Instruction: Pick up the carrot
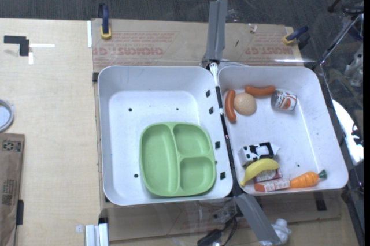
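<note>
Carrot (304, 179) lies flat in the right bin (324, 123), at that bin's near right corner, its green top pointing right. Just left of the carrot, touching its orange tip, lies a small red-and-white packet (272, 185). Left of the carrot and above the packet rests a banana (259, 170), and beyond that a black-and-white cow-print carton (258, 152). Far from the carrot, along the bin's back, are two sausages (230, 105) (259, 89), a pale egg-like ball (244, 104) and a tipped can (284, 100). The left bin (115, 123), well left of the carrot, holds a green divided plate (176, 158). The tool's state cannot be told.
</note>
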Tool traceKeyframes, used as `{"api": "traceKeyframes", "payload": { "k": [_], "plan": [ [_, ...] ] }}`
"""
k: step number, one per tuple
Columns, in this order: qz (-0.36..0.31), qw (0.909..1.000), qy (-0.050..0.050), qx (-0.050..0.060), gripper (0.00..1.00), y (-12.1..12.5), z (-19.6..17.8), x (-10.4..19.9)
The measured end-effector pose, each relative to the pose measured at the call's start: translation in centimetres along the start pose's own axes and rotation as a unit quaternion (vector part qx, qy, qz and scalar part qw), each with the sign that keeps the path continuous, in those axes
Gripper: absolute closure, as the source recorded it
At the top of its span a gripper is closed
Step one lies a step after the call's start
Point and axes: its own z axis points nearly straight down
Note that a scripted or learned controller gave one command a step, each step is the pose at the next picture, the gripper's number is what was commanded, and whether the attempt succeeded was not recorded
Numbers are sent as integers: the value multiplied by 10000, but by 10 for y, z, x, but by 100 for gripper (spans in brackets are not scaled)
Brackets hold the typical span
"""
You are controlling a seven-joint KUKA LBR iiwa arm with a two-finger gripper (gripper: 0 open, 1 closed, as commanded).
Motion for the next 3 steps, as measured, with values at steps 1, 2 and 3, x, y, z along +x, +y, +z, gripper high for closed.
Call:
{"api": "traceKeyframes", "payload": {
  "k": [1, 2, 3],
  "plan": [
    [1776, 9841, 23, 3, 100, 0, 45, 1],
    [3860, 9225, 12, 8, 100, 5, 69, -34],
    [5067, 8621, 9, 18, 100, 6, 0, -40]
  ]
}}
